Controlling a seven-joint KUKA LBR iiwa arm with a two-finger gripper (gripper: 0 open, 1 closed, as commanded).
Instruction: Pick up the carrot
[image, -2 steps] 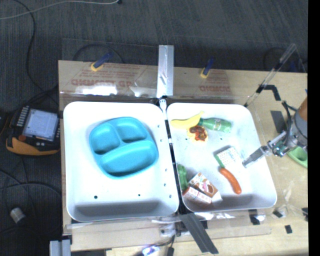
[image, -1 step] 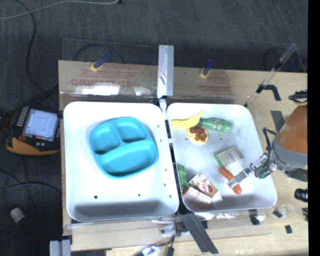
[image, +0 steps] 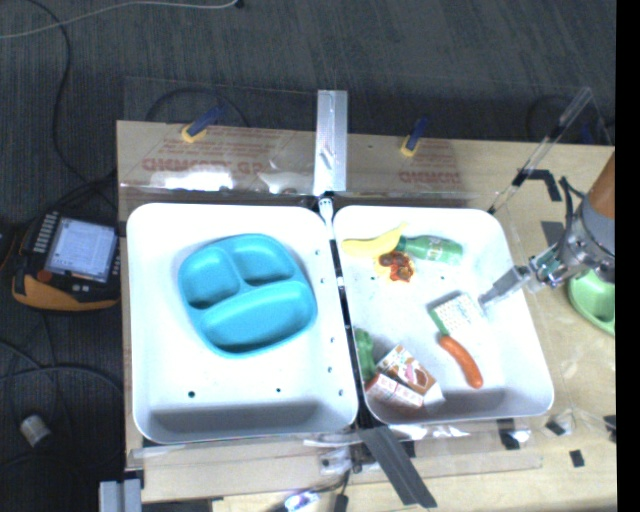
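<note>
While carrot (image: 462, 360) lies in right bin (image: 520, 330), beside carton (image: 403, 380), arm (image: 590, 245) apart.

arm comes in from the right edge, orange band just visible at upper right, grey wrist below it. gripper (image: 500, 290) points down-left at a slant, low over the right bin's right side; finger state not readable.
</note>
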